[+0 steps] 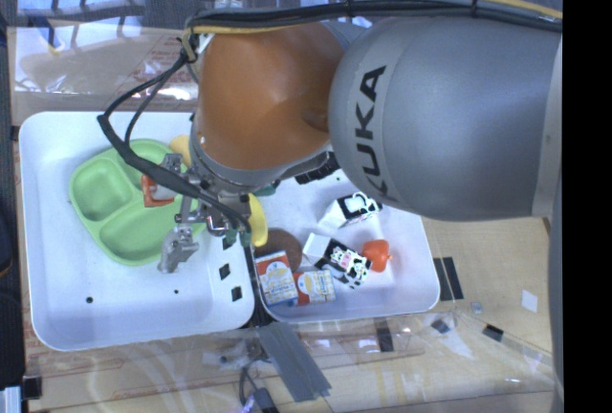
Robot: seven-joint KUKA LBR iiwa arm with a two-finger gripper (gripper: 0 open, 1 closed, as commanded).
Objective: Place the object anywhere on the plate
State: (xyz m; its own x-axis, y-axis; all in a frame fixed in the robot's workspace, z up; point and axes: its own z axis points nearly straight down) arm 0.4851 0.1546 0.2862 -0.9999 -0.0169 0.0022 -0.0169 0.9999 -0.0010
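The grey arm (449, 105), with its orange band (263, 100), was nearest the camera and covered much of both bins. Below it the end effector (178, 249) hung over the left bin (57, 306), at the near edge of the green divided plate (115, 201); whether it was apart, together or clamped on anything could not be told. An orange object (153, 192) lay on the plate's right side, just beside the wrist, partly hidden by metal parts. A yellow item (256, 215) showed at the divide between the bins, mostly covered by the wrist. The right bin (421, 282) held a small carton (275, 279), a second small packet (316, 286), two black-and-white cow-patterned pieces (344, 261) (358, 206), an orange piece (377, 254) and a brown round thing (283, 244), all close together. Black cables (129, 119) looped from the arm over the plate.
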